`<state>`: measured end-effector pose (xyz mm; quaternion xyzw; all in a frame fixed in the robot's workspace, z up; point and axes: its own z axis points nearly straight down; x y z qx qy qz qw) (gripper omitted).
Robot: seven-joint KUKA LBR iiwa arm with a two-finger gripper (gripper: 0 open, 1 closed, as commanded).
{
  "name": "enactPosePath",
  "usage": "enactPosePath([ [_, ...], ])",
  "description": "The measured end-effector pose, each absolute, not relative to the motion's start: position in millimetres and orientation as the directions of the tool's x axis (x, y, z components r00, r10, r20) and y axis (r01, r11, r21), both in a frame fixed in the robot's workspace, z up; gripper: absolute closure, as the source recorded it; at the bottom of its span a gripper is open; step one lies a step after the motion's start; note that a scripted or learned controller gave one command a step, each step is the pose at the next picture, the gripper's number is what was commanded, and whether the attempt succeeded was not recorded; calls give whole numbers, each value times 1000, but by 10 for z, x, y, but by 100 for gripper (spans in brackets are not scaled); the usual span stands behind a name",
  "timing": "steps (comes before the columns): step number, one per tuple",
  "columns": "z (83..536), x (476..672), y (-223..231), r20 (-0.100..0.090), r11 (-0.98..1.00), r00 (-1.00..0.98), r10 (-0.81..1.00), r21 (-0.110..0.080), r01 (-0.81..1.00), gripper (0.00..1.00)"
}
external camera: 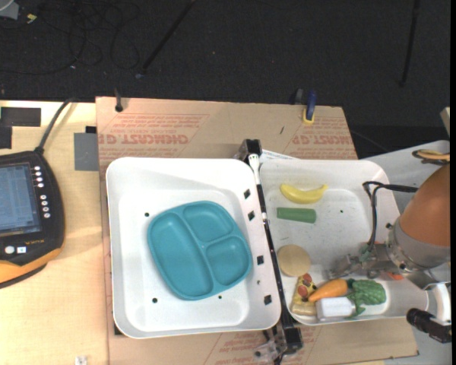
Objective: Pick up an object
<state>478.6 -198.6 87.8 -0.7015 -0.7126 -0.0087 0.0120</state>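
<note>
In the right white bin (365, 175), your gripper (355, 265) is hovering just above the carrot (330, 288); finger state unclear.

The arm (429, 223) shows a rounded orange band, a grey wrist and thin black cables.

In the right bin, a yellow banana (303, 193) lay curved near the far wall, with a flat green block (296, 214) just in front of it. A round tan disc (294, 260) sat nearer. At the front wall an orange carrot (328, 289), a green leafy piece (368, 293) and a white block (335, 307) crowded together (touching, apparently).
</note>
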Motion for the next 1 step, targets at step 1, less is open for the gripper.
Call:
enactPosePath([
  [1,878,4764,-979,1,7,-7,1000,0,1000,0],
])
